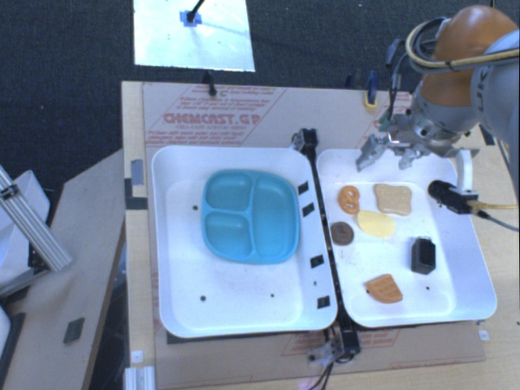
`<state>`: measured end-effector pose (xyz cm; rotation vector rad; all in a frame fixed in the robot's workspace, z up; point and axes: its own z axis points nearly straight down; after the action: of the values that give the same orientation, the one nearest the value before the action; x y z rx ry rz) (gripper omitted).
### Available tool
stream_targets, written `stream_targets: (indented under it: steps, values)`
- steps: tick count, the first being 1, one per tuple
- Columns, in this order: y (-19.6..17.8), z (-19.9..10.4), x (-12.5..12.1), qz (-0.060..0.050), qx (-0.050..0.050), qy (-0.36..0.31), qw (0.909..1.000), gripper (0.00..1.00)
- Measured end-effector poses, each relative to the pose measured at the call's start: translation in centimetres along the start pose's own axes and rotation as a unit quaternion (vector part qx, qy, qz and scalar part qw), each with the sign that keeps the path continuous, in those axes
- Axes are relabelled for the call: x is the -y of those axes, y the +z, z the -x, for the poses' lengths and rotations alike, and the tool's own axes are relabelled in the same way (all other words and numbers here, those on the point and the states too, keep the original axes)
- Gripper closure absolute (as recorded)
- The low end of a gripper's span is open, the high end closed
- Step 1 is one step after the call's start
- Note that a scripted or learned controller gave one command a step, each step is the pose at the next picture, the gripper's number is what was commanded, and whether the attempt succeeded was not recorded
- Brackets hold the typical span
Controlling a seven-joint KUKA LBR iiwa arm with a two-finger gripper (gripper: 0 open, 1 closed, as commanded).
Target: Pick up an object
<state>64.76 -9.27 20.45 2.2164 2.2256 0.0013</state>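
Observation:
My gripper (pixel 385 158) hovers over the far edge of the right bin (pixel 471 299), open, with nothing between its fingers. Below it in that bin lie an orange pretzel (pixel 349 199), a tan toast slice (pixel 393 199), a pale yellow piece (pixel 376 223) and a round brown cookie (pixel 342 233). Closer to the front are a black block (pixel 422 255) and an orange-brown pastry (pixel 384 288). The pretzel and the toast sit nearest the fingertips, a little in front of them.
The left bin (pixel 183 299) holds a blue divided plate (pixel 249 216). Black clips run along the ridge between the bins (pixel 317 242). The arm fills the upper right above the right bin. A white sheet (pixel 193 24) lies beyond the bench.

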Motion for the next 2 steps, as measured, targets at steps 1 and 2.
stream_targets:
  steps: [1,2]
  values:
    - [4.2,-0.2,0.5,-0.001,0.000,0.001,1.0000,0.00]
    - [8.9,-0.7,1.2,-0.001,0.000,0.001,1.0000,0.00]
